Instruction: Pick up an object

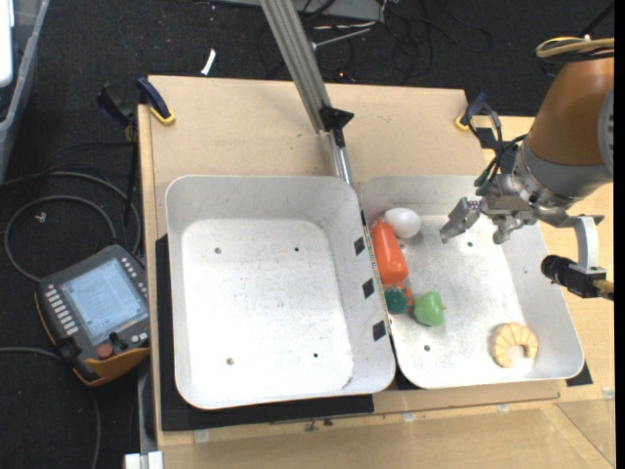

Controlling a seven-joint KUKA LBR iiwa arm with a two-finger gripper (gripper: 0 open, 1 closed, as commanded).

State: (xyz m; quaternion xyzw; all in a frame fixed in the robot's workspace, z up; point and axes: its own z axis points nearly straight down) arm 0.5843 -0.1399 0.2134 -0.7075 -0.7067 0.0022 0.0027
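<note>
The arm (571,115) came in from three o'clock, its orange band above a grey wrist, and ended over the upper part of the right bin (547,291). The gripper (481,221) hung there with its fingers (455,225) spread apart, one prong reaching toward nine o'clock and the other nearer the wrist, and nothing lay between them.

Four things sat in the right bin. A white ball (402,223) rested near the bin's left wall at about eleven o'clock, close to the gripper but clear of it. Touching the ball from below was an orange oblong piece (390,254) (rather like a carrot or a pepper), lying along the wall. Below that came a small dark green item (397,301), and just beside it, toward three o'clock, a brighter green one (429,309); the two looked to be touching. A pale, ridged, curled object (514,344) (perhaps a toy pastry) lay apart from the rest at five o'clock in the bin, near the lower right corner.

The left bin (195,262) sat beside the right one, their rims meeting in the middle of the bench (244,125). A slim metal pole (298,52) slanted down from twelve o'clock to the bins' shared edge. On the floor at nine o'clock lay a control pendant (96,306) with its cables.
</note>
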